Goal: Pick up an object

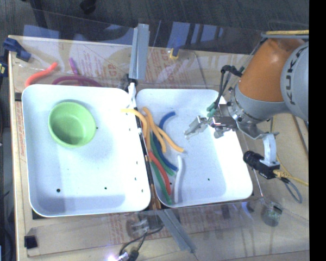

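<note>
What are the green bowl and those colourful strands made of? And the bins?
The green bowl looks like matte plastic: uniform colour, soft sheen. The strands seem to be flexible rubber or plastic tubing, since they curve and drape loosely. The bins look like smooth, moulded white plastic with rounded corners, though painted metal can't be ruled out.

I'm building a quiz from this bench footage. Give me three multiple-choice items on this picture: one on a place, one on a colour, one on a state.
1. Where is the bowl?
A. the left bin
B. the right bin
C. the bench outside both bins

2. What colour is the bowl?
A. red
B. green
C. blue

3. Where is the tool?
A. touching the bowl
B. over the right bin, beside the coloured strips
C. over the bench, outside both bins

Answers: 1 A, it sits in the left bin, in its upper left part. 2 B, it is light green. 3 B, the strips lie along that bin's left side.
</note>
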`<state>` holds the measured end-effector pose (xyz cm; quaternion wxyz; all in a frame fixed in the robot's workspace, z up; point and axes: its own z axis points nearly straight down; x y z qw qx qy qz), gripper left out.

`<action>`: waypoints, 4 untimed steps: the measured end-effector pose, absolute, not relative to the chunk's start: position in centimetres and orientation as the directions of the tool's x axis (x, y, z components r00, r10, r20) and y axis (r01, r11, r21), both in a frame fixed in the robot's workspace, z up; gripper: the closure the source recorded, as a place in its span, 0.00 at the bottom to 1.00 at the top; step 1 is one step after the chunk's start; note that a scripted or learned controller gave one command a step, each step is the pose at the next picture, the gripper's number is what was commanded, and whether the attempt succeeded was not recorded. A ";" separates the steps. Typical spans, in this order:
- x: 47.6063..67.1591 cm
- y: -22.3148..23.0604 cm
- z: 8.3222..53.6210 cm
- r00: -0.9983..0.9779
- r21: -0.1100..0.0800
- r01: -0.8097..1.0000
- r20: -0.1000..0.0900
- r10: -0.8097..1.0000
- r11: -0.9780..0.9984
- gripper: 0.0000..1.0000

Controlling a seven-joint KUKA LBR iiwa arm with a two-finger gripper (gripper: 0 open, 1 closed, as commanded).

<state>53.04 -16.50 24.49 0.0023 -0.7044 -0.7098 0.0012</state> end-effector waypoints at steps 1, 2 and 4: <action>56.3 -14.0 12.9 0.016 -0.007 1.000 0.000 1.000 -0.016 0.00; 57.8 -14.8 9.5 -0.116 -0.001 0.993 0.000 0.993 0.116 0.00; 59.4 -13.8 22.7 -0.331 -0.003 0.944 0.001 0.944 0.331 1.00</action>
